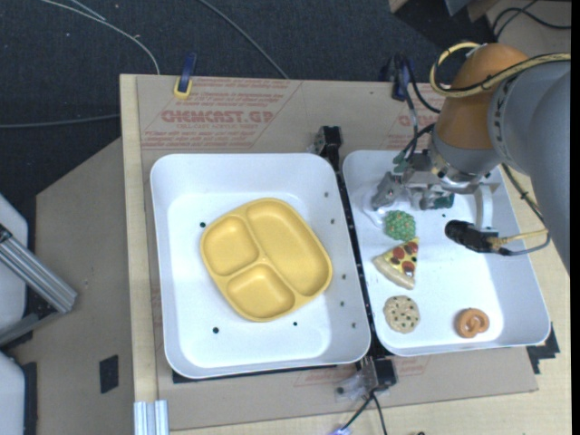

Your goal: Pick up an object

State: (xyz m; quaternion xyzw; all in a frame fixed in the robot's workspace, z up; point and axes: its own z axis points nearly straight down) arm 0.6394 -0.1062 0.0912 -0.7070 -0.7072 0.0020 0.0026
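Counts on the desk (272, 98)
Two white bins: left bin (181, 333), right bin (517, 288). One yellow divided plate (265, 258), one green broccoli piece (399, 224), one pizza slice (400, 265), one cookie (401, 314), one doughnut (471, 322)

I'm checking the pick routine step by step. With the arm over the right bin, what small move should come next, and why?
Probably a short descent straight onto the green broccoli toy. The pincer sits just above it in the right bin, nearer to it than to the pizza slice, cookie or donut, and nothing is seen between its tips.
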